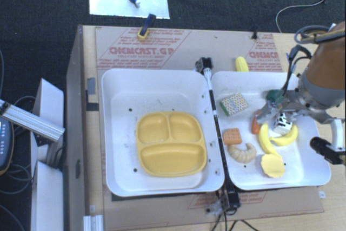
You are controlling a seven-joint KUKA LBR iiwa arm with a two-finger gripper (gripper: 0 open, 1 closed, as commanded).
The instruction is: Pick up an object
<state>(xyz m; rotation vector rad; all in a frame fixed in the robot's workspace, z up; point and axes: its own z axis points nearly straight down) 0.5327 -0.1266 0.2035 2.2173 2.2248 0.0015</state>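
The right bin (pixel 308 170) holds several toy foods. A green-and-white patterned block (pixel 233 104) lies at its back left. An orange cracker (pixel 232 136) and a tan croissant (pixel 243 152) sit near the divider. A yellow banana (pixel 275 140) curves through the middle, with a yellow chip-like piece (pixel 273 166) in front of it. A small orange piece (pixel 255 125) and a black-and-white object (pixel 281 122) lie just under my gripper (pixel 277 112), which hangs low over the banana's upper end. A green bit (pixel 273 96) shows beside the wrist.
The left bin (pixel 116 116) carries a yellow divided plate (pixel 171 143). A yellow item (pixel 241 64) rests on the bench behind the right bin. The arm's grey-and-orange body (pixel 327 70) and cables cover the right bin's far right corner.
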